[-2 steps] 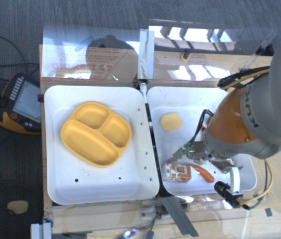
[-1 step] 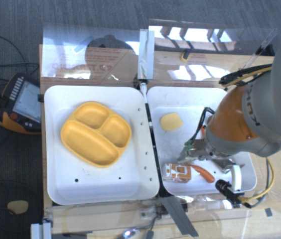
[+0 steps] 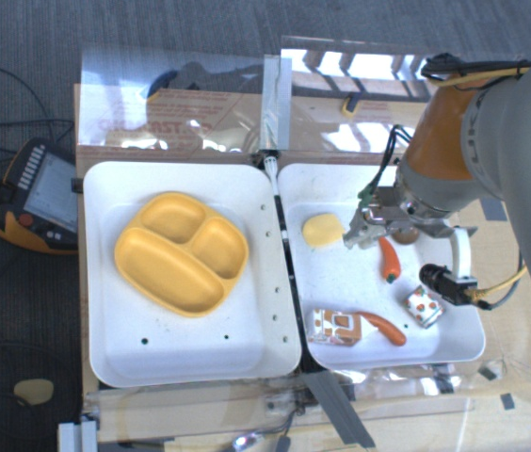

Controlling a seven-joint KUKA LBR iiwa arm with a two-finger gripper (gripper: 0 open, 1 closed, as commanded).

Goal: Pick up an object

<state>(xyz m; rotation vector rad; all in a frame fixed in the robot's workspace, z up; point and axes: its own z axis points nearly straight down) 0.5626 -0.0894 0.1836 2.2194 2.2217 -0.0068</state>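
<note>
In the right bin (image 3: 454, 347) lie a pale yellow rounded piece (image 3: 322, 230), an orange-red pepper (image 3: 391, 260), a second orange-red pepper (image 3: 385, 326), a small printed packet (image 3: 333, 327) and a white cube with red spots (image 3: 423, 307). My gripper (image 3: 371, 233) hangs low over the bin's middle, between the yellow piece and the upper pepper, just above the pepper's top end. Nothing is visibly held in it. The wrist hides the bin floor behind it.
The left bin (image 3: 115, 347) holds a yellow divided plate (image 3: 181, 250). A ridge (image 3: 284, 252) separates the two bins. Clear plastic sheeting (image 3: 209, 111) rises behind them. A teach pendant (image 3: 35, 196) lies on the floor at the left.
</note>
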